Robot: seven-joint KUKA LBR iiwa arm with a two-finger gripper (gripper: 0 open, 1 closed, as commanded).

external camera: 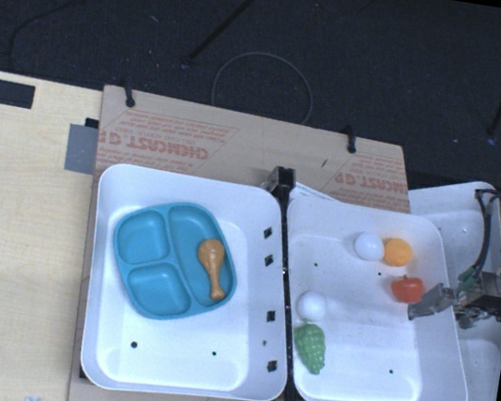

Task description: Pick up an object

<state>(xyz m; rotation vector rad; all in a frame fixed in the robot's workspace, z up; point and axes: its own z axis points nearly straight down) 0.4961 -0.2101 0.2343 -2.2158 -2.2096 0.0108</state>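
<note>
Claw (433, 304), perhaps open, sits just beside red object (408, 289).

The arm enters at the right edge of the camera view, and little of it can be seen. Its pincer (431, 304) sits low at the right side of the frame, reaching leftward. A grey finger (427, 305) slants down and to the left from the dark wrist hardware behind it. Thin dark cables loop up from the wrist toward the upper right. Whether the fingers are apart or together cannot be made out.
</note>
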